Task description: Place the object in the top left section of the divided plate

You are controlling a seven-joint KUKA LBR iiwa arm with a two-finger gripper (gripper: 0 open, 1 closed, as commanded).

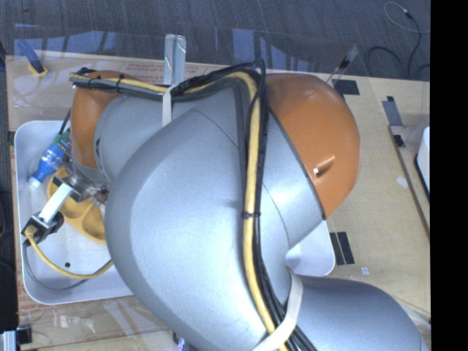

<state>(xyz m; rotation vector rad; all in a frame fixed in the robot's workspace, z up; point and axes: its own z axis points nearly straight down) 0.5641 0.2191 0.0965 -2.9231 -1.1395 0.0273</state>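
Grey arm (212, 218) hangs over the shallow white left bin (29, 134); yellow plate (80, 214) mostly hidden, placement unconfirmed, tool state indiscernible.

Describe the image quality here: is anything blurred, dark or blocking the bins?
In the camera view, the big grey arm blocks most of both bins; the shallow white left bin is evenly lit; a blue plastic bottle there looks soft, slightly blurred.

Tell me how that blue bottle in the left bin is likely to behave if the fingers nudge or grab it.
The blue bottle lies on its side against the bin wall, so a nudge would probably roll it. It looks like thin plastic, likely light and a bit slippery, possibly squashing under a hard squeeze. The arm covers much of the bin, so its surroundings are unclear.
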